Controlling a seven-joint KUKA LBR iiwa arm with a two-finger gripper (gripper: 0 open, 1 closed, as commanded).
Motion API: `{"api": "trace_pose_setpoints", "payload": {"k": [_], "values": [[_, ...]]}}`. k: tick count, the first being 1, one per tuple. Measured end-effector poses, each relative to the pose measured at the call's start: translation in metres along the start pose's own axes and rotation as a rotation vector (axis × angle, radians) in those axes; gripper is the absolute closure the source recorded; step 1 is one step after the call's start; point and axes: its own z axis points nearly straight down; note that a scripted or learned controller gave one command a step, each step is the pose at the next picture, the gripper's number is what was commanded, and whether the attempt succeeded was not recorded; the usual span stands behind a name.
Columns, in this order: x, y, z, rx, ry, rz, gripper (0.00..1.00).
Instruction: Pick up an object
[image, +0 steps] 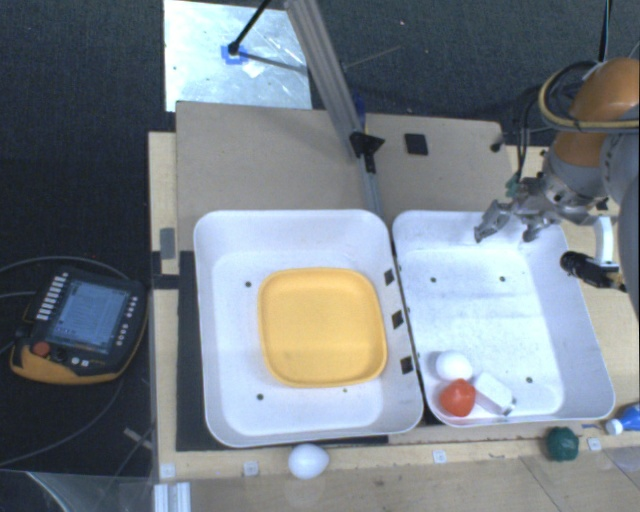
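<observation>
My gripper (507, 228) hangs over the far edge of the right bin (480, 300), fingers spread open with nothing between them. Far from it, in that bin's near left corner, lie a white ball (454, 365), a red ball (458, 398) and a white block (494, 392), all close together. A yellow plate (322, 326) lies flat in the middle of the left bin (225, 300).
A white egg-shaped object (308, 461) and a dark green ball (562, 443) lie on the bench in front of the bins. A teach pendant (78, 330) sits on the floor at left. A metal pole (335, 75) slants down behind the bins.
</observation>
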Motion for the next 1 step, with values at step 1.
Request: {"api": "trace_pose_setpoints", "payload": {"k": [1], "values": [[0.0003, -0.0001, 0.0452, -0.002, 0.000, 0.000, 0.00]]}}
